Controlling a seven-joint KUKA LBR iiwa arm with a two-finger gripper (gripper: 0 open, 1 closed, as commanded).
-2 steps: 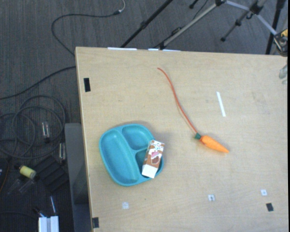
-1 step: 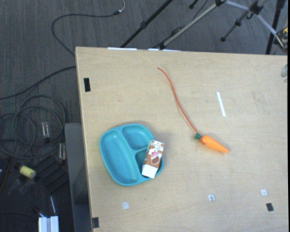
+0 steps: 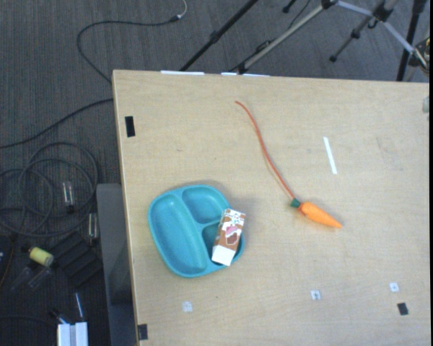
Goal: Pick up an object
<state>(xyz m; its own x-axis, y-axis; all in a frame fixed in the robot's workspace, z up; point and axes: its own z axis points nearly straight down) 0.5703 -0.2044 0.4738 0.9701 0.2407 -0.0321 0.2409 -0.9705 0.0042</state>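
Note:
A blue divided plate (image 3: 177, 229) lies on the wooden bench toward its left side. A small carton (image 3: 229, 237) with a brown and white print rests on the plate's right rim, lying flat. To the right of it, an orange toy carrot (image 3: 318, 214) with a green cap lies on the bench, and a long thin orange cord (image 3: 263, 146) runs from its cap up and to the left.
A short white strip (image 3: 330, 155) lies on the bench at the right. Small black marks (image 3: 130, 126) sit near the bench's edges. Cables (image 3: 43, 186) and tripod legs (image 3: 346, 9) cover the dark floor to the left and behind.

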